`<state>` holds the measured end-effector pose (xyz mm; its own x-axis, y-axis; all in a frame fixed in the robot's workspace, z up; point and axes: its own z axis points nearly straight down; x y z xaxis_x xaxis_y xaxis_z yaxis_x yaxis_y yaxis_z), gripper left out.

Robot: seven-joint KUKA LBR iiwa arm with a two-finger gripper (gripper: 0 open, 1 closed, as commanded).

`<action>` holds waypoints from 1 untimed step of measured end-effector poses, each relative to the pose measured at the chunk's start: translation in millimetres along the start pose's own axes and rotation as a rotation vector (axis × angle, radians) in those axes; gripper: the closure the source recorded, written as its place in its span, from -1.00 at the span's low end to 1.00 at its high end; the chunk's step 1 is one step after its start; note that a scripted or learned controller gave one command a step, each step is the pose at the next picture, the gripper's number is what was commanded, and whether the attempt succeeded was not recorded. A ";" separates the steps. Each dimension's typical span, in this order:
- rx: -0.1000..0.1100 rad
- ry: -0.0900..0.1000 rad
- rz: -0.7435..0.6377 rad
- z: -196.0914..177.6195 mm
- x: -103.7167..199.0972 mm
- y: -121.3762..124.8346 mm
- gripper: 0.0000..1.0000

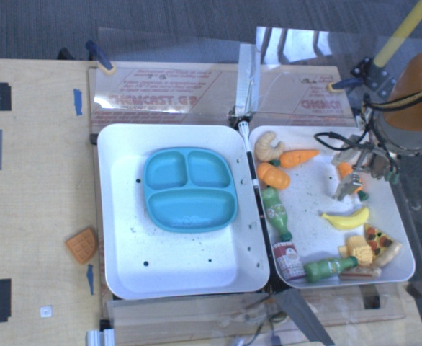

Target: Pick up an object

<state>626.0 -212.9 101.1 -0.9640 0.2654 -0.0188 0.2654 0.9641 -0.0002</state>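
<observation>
The banana (346,218) lies in the right bin (405,262), just below the tool (351,186). Tool hovers near a small orange piece (345,169); I cannot tell if open or closed. Risk: objs lie crowded, so it may nudge w/o gripping.

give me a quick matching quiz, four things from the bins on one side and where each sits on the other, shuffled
Things:
1. blue plate
2. banana
3. carrot
4. pizza slice

Places:
A. top of the right bin, beside the croissant
B. lower right corner of the right bin
C. middle of the left bin
D. middle of the right bin, just below the gripper

Pairs: 1-C, 2-D, 3-A, 4-B
</observation>
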 end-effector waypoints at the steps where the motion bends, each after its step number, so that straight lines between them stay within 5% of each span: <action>1: -0.001 0.010 0.053 13.9 -7.4 -6.8 -1.00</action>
<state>631.5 -221.5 87.3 -0.9488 0.3158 -0.0088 0.3158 0.9488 0.0014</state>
